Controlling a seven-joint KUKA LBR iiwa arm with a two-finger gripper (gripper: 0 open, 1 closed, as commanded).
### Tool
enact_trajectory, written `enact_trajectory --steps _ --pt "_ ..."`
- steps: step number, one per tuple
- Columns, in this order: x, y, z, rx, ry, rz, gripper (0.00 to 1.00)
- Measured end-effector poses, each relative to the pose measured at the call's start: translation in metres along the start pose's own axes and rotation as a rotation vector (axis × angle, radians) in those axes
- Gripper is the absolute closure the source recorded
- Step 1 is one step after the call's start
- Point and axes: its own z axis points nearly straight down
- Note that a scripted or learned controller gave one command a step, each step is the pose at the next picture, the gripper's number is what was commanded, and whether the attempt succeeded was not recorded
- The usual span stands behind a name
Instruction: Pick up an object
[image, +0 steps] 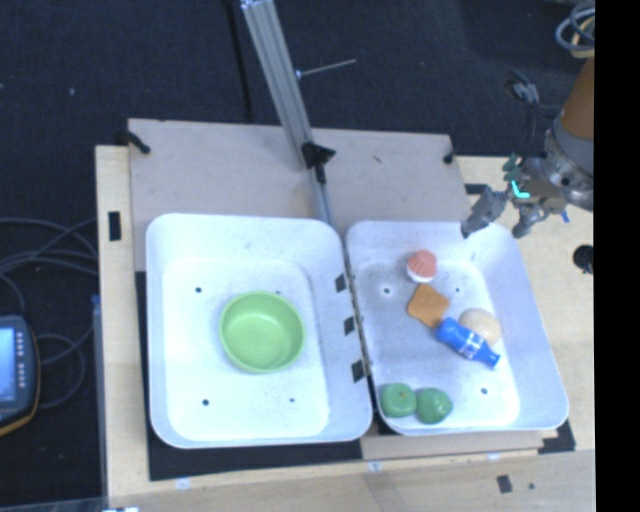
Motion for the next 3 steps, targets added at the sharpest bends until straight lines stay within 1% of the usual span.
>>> enact_trajectory --steps 1,2,3 --pt "0.0 0.0 0.0 0.0 0.0 0.0 0.0" --pt "-0.003 -0.005 0.062 0.006 0.001 0.001 0.0" --pt "0.003 0.0 0.108 0.004 0.001 0.0 0.0"
